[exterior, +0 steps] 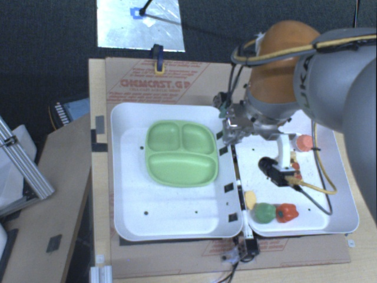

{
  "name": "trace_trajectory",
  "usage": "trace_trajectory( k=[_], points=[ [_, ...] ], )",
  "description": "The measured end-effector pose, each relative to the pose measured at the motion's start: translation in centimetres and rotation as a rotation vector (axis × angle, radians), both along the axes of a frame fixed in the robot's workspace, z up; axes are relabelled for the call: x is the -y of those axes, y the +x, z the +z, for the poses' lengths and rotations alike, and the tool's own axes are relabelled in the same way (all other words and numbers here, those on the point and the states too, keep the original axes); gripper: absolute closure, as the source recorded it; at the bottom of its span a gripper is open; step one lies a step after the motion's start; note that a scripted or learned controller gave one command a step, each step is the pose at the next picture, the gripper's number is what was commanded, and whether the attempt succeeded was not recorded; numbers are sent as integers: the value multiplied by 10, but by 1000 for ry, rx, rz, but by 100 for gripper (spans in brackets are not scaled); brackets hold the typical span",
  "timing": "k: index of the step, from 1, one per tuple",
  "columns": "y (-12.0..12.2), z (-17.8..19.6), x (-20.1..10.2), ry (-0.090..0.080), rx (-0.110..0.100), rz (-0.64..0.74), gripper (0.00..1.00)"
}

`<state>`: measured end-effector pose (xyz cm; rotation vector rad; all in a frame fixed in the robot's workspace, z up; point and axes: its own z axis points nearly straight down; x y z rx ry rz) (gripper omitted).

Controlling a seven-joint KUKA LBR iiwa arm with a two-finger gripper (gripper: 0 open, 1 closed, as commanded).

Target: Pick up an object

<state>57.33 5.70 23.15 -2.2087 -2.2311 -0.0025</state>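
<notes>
Well nearer the camera than the gripper (231, 126), three small pieces sit close together by the front wall of the right bin (339, 214): a yellow piece (250, 200), then a round green piece (264, 213) touching a red piece (287, 213). An orange piece (304, 142) lies to the view's right of the gripper, beyond the wrist. The gripper hangs over the divide between the bins, just beside the green divided plate (180, 154) in the left bin (126, 175); whether it is released or clenched cannot be told.
</notes>
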Motion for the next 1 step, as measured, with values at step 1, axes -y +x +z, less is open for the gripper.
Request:
trace_trajectory(
  k=[1],
  points=[
    [-11, 8, -54, 0, 2, 1, 100]
  ],
)
